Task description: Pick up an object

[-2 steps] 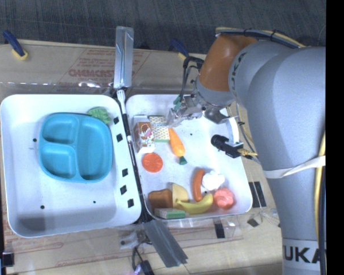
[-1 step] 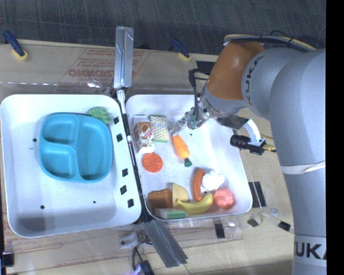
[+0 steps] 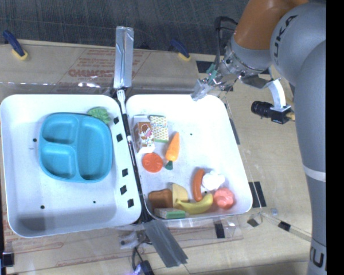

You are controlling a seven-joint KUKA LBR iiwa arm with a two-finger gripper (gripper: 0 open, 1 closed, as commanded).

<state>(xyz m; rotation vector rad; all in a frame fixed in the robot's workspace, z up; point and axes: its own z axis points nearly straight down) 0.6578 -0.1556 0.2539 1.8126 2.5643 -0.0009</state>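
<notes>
Hovering jaws (image 3: 203,89) at right bin's (image 3: 232,148) far rim | spread unclear | orange carrot (image 3: 172,146), green tip

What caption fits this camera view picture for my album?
Robot gripper hovers over the right bin's top edge, toy food below; a blue tray sits in the left bin.

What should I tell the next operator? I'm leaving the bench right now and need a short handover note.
Gripper: raised over the far rim of the right bin, holding nothing visible; whether its fingers are open or shut can't be told.
Things: carrot, tomato, banana, sausage and small cartons all lie in the right bin. The blue plate sits in the left bin.
Done: nothing picked yet.
Left: descend on one object, grip it, lift.
</notes>
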